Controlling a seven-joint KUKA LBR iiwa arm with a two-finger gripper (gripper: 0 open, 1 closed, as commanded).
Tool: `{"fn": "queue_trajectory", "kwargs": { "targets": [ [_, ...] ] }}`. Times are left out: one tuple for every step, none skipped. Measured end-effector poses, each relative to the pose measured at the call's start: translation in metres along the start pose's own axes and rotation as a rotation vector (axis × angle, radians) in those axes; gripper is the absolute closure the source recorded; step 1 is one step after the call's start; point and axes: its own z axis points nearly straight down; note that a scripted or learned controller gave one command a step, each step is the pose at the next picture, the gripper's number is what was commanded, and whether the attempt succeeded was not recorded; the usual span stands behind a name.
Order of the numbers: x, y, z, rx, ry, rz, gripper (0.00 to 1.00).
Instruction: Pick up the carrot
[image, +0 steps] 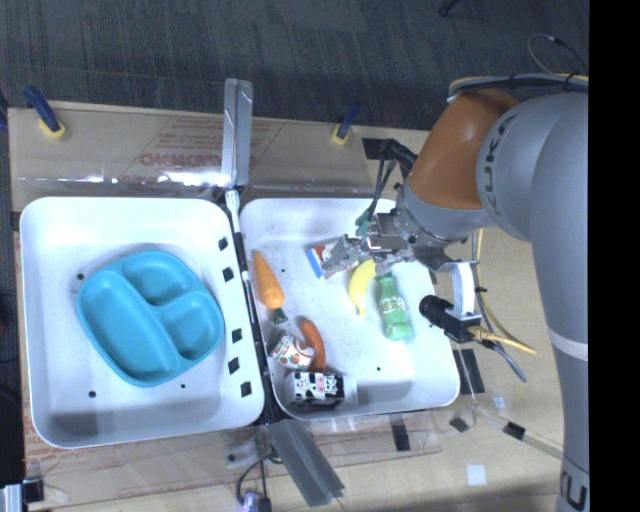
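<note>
Grey arm (530, 150) hovers over right bin (420, 385); gripper (352, 255) sits beside banana (359, 285), jaw state unclear. Carrot (267, 281) lies ungrasped near bin's left wall; pickup remains.

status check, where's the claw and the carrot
Claw over right bin, nothing seen between fingers. Carrot lies by the bin's left wall, apart from claw. Banana and green bottle beside claw.

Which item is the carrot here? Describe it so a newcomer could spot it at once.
Look in the right bin, along its left wall beside the divider. The carrot lies there, a slim orange cone with a green stub at its lower end; the sausage below it is shorter, redder and blunt.
</note>
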Motion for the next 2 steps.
{"fn": "queue_trajectory", "kwargs": {
  "targets": [
    [0.088,0.016,0.008,-0.001,-0.002,0.051,0.0],
    [0.135,0.04,0.008,-0.003,-0.001,0.002,0.0]
  ]
}}
